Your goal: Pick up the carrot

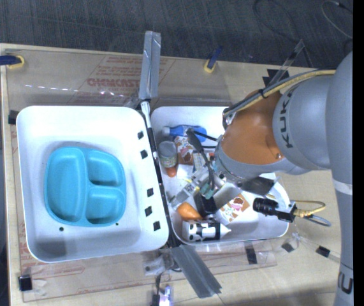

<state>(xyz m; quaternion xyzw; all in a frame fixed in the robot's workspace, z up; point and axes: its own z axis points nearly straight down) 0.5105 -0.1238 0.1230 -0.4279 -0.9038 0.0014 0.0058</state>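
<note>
carrot (189,210) sits at the near edge of the right bin (169,116), wedged among clutter — gripper (205,201) hangs right beside it, low, for a grab. can't tell the jaw state. left bin (35,123) holds a blue tray (86,185).

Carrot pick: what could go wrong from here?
1. The carrot lies low in the crowded right bin, tight against a black-and-white item and near the bin's left wall; the gripper may catch a neighbour instead.
2. The arm hides much of that bin, so a slip or miss would be hard to confirm.
</note>
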